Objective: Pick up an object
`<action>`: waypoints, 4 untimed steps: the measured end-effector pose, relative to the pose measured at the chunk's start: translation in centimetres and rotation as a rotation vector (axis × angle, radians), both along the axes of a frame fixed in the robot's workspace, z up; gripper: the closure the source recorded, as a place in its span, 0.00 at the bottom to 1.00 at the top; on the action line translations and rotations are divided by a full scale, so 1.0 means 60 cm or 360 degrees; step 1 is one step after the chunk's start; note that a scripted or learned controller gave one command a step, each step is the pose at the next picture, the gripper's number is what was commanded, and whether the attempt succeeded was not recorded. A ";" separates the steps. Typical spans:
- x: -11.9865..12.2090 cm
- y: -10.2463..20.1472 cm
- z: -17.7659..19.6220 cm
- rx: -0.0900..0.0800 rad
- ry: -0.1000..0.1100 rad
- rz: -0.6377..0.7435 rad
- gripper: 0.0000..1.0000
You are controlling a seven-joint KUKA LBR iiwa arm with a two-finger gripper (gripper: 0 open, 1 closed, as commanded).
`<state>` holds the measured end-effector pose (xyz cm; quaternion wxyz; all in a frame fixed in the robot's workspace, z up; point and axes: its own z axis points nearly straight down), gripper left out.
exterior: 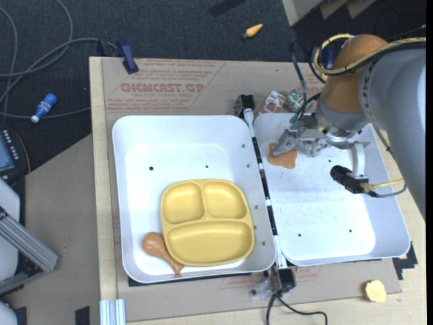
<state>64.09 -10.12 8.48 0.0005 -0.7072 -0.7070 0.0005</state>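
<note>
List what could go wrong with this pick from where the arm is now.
1. The gripper is low over the orange piece, which lies close to the left wall of the right bin; it may hit that wall or shove the piece against it rather than lift it.
2. The piece looks flat and small, so it could slip out.
3. The black cable hanging under the wrist could drag on the bin floor.

Arm running off right edge, upper links cut. Gripper fingertips blurring into grey, gap unreadable. Orange piece lying partly under gripper, shape unclear, possibly toy food. Drumstick partly tucking under yellow tray. Small packets behind wrist too small to identify.
</note>
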 end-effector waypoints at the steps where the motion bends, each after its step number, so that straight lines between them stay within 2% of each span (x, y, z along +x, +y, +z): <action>1: 0.028 0.010 0.000 -0.0001 -0.0008 0.0003 0.00; 2: 0.011 0.016 0.000 0.0000 0.0001 0.0000 0.00; 3: 0.006 0.001 0.000 -0.0001 0.0000 -0.0001 0.00; 4: 0.007 0.014 0.000 0.0001 0.0000 0.0002 0.00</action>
